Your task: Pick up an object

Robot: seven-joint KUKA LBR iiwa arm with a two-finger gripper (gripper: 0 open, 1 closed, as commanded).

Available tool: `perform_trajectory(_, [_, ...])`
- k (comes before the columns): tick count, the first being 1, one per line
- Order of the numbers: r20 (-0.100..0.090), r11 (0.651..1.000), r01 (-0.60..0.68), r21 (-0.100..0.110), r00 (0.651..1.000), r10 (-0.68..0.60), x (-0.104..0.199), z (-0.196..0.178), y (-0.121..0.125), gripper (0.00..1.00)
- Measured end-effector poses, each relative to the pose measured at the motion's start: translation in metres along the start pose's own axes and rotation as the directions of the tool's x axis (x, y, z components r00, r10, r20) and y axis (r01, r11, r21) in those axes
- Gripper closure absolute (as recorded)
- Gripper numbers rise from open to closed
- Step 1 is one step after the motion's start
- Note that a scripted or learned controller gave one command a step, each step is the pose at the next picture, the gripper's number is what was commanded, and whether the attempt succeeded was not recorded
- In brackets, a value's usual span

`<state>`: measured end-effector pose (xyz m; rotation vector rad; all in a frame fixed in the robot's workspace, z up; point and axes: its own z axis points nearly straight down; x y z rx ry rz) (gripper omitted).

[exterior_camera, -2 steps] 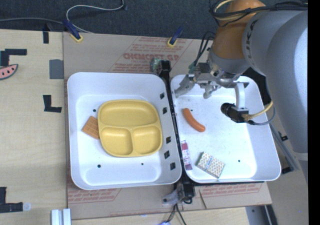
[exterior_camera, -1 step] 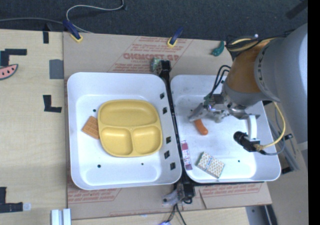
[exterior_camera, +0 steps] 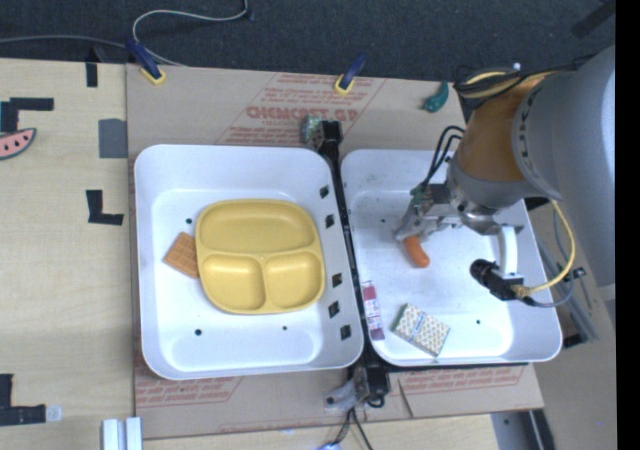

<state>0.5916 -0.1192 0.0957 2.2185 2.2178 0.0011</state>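
My gripper (exterior_camera: 411, 230) is low in the right bin (exterior_camera: 500, 343), near its middle, reaching in from the right under the grey arm with the orange band. A small orange carrot-like piece (exterior_camera: 417, 254) lies on the bin floor directly below the gripper tip, touching it or nearly so. I cannot make out whether the piece is gripped. A patterned packet (exterior_camera: 421, 329) lies toward the bin's front. A thin pink and white strip (exterior_camera: 370, 306) rests against the bin's left wall.
The left bin (exterior_camera: 160, 338) holds a yellow divided plate (exterior_camera: 262, 253) with a brown waffle-like square (exterior_camera: 182, 255) partly tucked under its left side. A black divider rail (exterior_camera: 338, 238) runs between the bins. Cables hang by the wrist at the right.
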Motion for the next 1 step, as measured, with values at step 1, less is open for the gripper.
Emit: perform_trajectory(1, [-0.004, 1.0, 0.003, 0.003, 1.0, -0.003, 0.0915, -0.1133, -0.0229, 1.0])
